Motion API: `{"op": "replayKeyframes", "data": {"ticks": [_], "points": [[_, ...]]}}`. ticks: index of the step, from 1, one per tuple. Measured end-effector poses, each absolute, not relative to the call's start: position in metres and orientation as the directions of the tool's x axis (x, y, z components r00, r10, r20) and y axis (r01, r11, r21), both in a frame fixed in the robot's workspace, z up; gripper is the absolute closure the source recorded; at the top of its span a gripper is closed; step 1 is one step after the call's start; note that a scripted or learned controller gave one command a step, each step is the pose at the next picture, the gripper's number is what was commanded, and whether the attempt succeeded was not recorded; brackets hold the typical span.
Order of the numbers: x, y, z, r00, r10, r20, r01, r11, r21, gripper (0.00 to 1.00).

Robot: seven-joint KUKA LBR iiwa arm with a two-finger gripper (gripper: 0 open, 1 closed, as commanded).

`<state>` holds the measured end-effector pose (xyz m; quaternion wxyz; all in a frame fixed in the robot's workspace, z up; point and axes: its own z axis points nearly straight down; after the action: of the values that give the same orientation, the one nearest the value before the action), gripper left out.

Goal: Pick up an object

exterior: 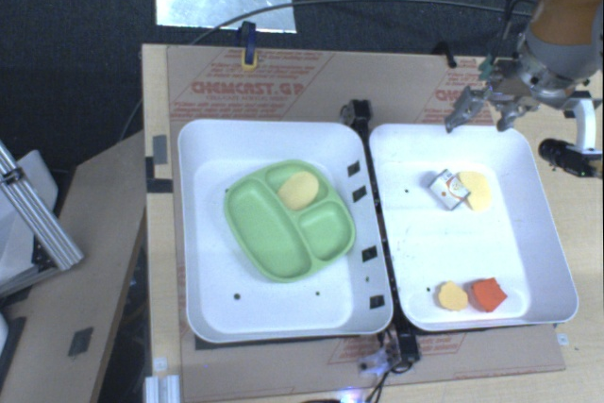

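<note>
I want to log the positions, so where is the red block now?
The red block lies in the right bin, near its front edge, touching a small orange piece on its left. The claw is above that bin's far edge.

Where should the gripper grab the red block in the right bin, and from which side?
Come straight down on the red block, closing across its two side faces. It looks blocky and sits flat. The orange piece crowds its left side and the bin wall is close, so a top approach seems safest.

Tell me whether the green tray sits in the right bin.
No. The green tray lies in the left bin, with a yellow piece on it.
</note>
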<state>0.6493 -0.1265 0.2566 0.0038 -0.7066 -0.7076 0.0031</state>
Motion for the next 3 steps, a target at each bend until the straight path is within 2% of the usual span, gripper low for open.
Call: {"op": "replayKeyframes", "data": {"ticks": [1,3], "points": [[0.651,-0.126,0.263,-0.003,1.000,-0.001,1.000,0.003,0.002,0.00],[0.661,-0.140,0.155,-0.001,1.000,0.000,1.000,0.001,-0.002,0.00]]}}
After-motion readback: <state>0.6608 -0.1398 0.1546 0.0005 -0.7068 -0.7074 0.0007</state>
